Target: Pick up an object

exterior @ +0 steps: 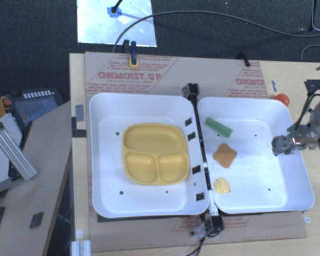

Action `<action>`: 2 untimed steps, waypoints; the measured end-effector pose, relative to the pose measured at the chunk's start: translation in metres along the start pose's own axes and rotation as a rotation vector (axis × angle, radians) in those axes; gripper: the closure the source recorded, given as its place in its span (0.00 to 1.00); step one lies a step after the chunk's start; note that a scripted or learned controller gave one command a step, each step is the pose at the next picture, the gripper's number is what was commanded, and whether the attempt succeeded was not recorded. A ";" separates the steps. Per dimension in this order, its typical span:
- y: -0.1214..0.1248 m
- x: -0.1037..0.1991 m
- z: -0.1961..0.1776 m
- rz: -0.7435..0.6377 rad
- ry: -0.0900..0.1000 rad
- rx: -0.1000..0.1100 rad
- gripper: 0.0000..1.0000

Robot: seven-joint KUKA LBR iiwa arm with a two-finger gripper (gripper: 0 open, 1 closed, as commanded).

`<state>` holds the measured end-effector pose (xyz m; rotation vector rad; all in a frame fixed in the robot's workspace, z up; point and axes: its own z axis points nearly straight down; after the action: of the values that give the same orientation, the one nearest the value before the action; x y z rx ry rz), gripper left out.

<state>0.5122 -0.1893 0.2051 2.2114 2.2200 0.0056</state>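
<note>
Camera view: grey metal gripper point(280, 144), finger state unclear, over right white bin point(296, 193), well apart from green block point(218, 127), brown piece point(224, 155), pale yellow piece point(221, 185).

Single fixed camera above bench point(165, 68), angled down, seemingly mid-distance.

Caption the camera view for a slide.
Tool at the right bin's right edge; green block, orange piece, pale piece inside; yellow tray left.

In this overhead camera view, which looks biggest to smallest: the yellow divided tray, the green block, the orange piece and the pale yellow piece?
1. yellow divided tray
2. green block and orange piece, too alike to rank
3. pale yellow piece
</note>
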 end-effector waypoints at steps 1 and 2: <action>0.000 0.003 -0.064 -0.002 0.000 -0.001 1.00; 0.008 0.053 -0.048 -0.006 0.004 0.005 1.00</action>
<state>0.5198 -0.1356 0.2533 2.2101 2.2310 0.0048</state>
